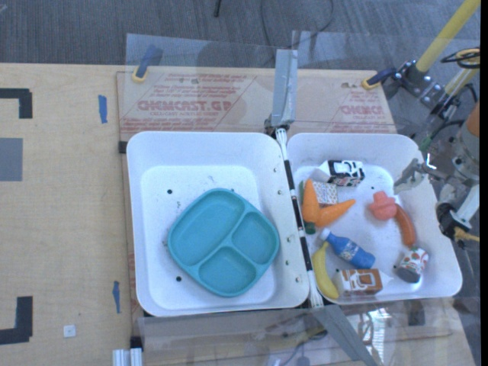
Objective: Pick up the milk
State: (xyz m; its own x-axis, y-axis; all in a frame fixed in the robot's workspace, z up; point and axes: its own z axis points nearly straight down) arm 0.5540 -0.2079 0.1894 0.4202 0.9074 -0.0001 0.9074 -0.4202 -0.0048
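Observation:
The milk (345,172) is a small carton with black and white cow patches. It lies on its side at the back of the right bin (450,280), just behind a small patterned box (325,193) and an orange carrot (326,210). My gripper (415,174) hangs at the bin's right rim, well to the right of the milk and apart from it. Nothing shows in its grasp.
The right bin also holds a pink toy (381,204), a sausage (406,227), a blue bottle (349,250), a banana (325,274), a brown carton (360,282) and a spotted cup (412,264). A teal divided plate (223,241) lies in the left bin (152,158).

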